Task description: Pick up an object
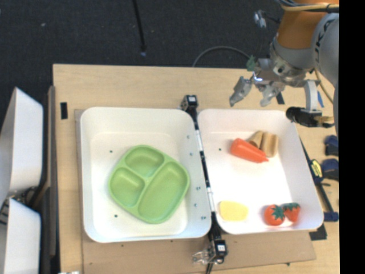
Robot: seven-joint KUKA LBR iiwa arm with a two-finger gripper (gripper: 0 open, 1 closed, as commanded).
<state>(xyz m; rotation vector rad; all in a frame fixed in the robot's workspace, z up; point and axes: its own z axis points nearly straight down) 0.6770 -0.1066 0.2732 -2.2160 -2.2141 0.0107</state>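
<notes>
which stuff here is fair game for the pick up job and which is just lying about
For the job:
gripper, open, above the right bin's far edge
carrot
tan bread-like piece touching the carrot
yellow piece
red strawberry pair
right bin holding these four

Lying about:
green divided plate, alone in the left bin
black clamps where the bins meet
blue items on the bench's right edge

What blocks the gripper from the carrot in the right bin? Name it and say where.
Nothing visible does. The gripper hangs open above the far rim of the right bin, and the carrot lies exposed nearer the camera. A tan block touches the carrot's right side.
</notes>
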